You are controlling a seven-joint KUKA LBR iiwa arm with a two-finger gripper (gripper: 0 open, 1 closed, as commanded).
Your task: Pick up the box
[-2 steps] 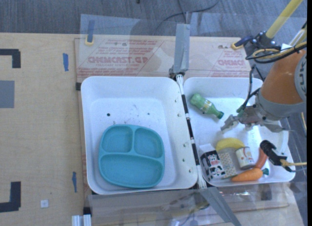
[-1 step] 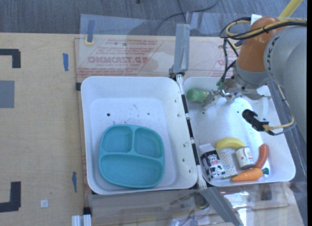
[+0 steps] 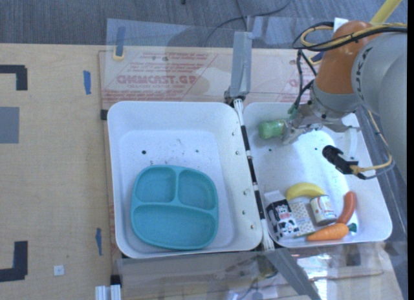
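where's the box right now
The box lies in the right bin, at its near left corner against the divider. The banana is just behind it and the can and carrot sit to its right.

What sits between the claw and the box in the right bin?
In the camera view, bare white bin floor separates the claw from the box.

On the bench (image 3: 52, 182), a divided plate (image 3: 174, 207) lies in the left bin (image 3: 123, 124). In the right bin (image 3: 375, 218), the box (image 3: 288, 218) sits at the front, banana (image 3: 305, 191) behind it, carrot (image 3: 328, 232) to its right, bottle (image 3: 272, 128) at the back.
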